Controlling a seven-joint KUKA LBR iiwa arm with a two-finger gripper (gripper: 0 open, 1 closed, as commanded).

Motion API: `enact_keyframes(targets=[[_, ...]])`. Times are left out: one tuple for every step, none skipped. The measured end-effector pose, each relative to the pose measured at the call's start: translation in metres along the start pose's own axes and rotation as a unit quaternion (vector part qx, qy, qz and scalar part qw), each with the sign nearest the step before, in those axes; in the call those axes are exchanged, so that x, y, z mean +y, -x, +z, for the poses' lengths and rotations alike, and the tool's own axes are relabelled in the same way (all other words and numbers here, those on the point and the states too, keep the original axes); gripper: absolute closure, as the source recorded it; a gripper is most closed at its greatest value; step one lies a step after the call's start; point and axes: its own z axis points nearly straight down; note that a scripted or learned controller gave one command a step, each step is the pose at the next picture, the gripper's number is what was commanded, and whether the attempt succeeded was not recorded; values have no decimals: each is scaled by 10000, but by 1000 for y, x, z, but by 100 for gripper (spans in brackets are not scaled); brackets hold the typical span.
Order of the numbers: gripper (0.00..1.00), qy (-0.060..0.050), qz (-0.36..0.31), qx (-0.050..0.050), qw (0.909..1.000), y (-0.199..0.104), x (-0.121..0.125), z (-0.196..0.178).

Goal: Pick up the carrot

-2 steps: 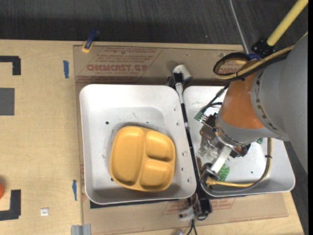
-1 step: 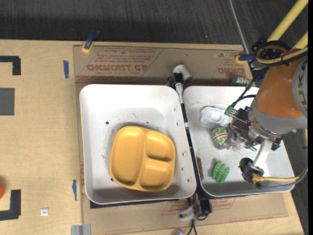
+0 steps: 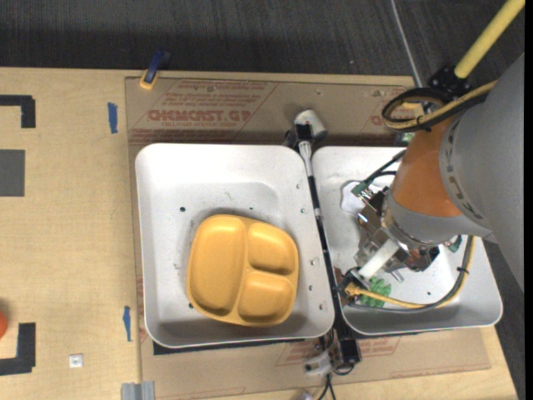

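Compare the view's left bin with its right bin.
The left-hand bin holds a yellow three-compartment plate; the right-hand bin has the arm reaching into it. The left-hand bin's floor shows plainly around the plate; the arm hides much of the right-hand bin's. Both are white, shallow and round-cornered.

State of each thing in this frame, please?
yellow plate: lying flat in the left bin.
carrot: on the right bin floor, mostly hidden under the gripper; whether it is grasped is unclear.
gripper: lowered into the right bin, over the carrot.
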Motion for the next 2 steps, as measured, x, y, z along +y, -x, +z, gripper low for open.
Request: enact_keyframes(targets=[[100, 6, -772, 2, 9970, 43, 52, 0], [100, 22, 324, 10, 9995, -28, -33, -23]])
